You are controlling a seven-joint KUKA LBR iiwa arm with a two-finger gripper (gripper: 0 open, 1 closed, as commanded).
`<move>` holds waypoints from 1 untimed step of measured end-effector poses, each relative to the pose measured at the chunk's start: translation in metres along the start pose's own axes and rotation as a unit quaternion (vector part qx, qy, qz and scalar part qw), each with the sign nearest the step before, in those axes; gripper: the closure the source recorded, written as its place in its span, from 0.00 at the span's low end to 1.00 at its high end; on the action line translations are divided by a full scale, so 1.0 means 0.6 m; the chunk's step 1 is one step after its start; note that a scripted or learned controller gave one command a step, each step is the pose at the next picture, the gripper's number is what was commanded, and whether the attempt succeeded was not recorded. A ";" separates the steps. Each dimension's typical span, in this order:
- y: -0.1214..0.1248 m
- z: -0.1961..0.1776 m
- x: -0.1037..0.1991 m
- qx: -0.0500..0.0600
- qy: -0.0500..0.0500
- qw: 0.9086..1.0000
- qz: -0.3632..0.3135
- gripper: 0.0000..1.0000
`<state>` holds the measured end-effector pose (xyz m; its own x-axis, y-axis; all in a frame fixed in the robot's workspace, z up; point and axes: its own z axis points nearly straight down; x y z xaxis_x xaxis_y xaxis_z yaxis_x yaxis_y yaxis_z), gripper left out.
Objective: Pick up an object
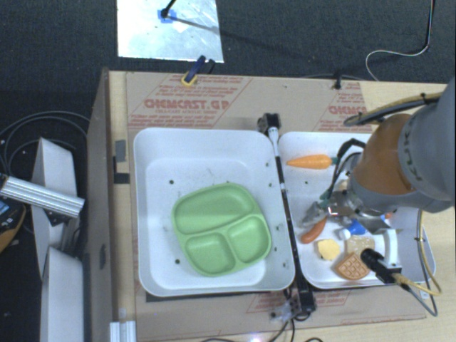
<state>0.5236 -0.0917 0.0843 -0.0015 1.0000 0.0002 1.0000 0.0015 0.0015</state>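
Looking down into the right bin (399, 280), you see the arm (420, 155) bent low over it, its orange band (381, 159) just above the wrist. The gripper (322, 211) sits near the bin's middle, and you cannot tell how it is set from this angle. Just below it and touching or nearly touching lies a small orange-red piece (312, 231), slim and tilted. Beyond the gripper, toward the bin's far wall, a toy carrot (310, 162) lies on its side, long, orange and tapered. Nearer than the gripper you find a pale yellow piece (328, 249), a round waffle-patterned brown cookie (350, 266) and a blue piece (355, 228). To the gripper's left, the other bin (153, 191) holds a green divided plate (221, 228).
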 end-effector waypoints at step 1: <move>0.000 0.000 0.008 0.000 0.000 1.000 -0.001 0.00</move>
<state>0.5238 -0.0870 0.0842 -0.0034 1.0000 0.0005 1.0000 0.0034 0.0012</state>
